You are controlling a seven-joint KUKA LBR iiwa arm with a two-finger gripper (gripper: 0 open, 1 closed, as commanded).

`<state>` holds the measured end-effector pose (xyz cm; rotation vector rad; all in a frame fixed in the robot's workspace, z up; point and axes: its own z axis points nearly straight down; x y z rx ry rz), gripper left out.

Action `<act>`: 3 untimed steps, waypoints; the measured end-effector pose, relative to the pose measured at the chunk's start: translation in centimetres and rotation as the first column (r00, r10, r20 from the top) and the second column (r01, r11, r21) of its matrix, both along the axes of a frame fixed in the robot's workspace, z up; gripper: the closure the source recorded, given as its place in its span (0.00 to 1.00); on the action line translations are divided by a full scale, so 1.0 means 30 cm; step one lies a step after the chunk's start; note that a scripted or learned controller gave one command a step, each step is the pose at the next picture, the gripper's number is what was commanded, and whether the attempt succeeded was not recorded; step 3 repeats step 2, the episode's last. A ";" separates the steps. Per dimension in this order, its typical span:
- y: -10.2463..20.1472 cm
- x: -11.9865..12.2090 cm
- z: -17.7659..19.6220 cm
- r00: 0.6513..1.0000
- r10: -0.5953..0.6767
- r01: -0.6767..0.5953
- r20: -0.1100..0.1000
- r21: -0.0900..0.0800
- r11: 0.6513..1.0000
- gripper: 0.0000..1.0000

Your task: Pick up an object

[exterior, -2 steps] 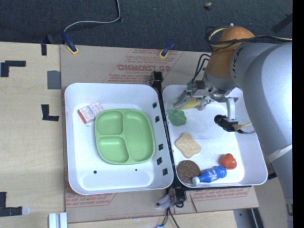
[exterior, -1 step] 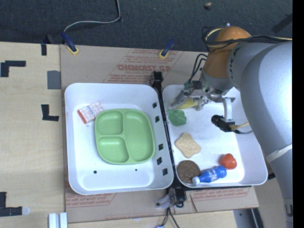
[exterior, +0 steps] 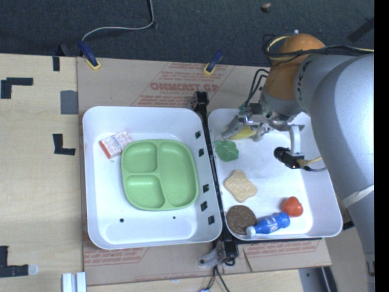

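right bin [exterior: 316, 221], contents as i read them from here: green soft piece [exterior: 227, 150] near the divider, tan waffle-like biscuit [exterior: 240, 185] below it, brown round cookie [exterior: 240, 217], blue bottle [exterior: 270, 224] lying flat, red piece [exterior: 292, 206], and a yellow thing [exterior: 245, 133] at the top edge. tool [exterior: 243, 126]: low over that yellow thing, just above the green piece; whether it is spread or pinching i cannot tell. risks, in my judgement: closing beside the yellow thing instead of around it, nudging the green piece, or scraping the bin wall. left bin [exterior: 91, 163]: green divided plate [exterior: 160, 174], small red-and-white packet [exterior: 115, 143].
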<state>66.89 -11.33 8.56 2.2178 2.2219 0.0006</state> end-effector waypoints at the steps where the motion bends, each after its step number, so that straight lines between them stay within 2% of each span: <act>1: 0.000 0.001 0.036 1.000 0.001 -0.001 0.001 -0.001 1.000 1.00; 2: 0.133 -0.168 0.332 1.000 0.001 -0.001 -0.001 0.002 1.000 1.00; 3: 0.133 -0.168 0.332 1.000 0.001 -0.001 -0.001 0.002 1.000 1.00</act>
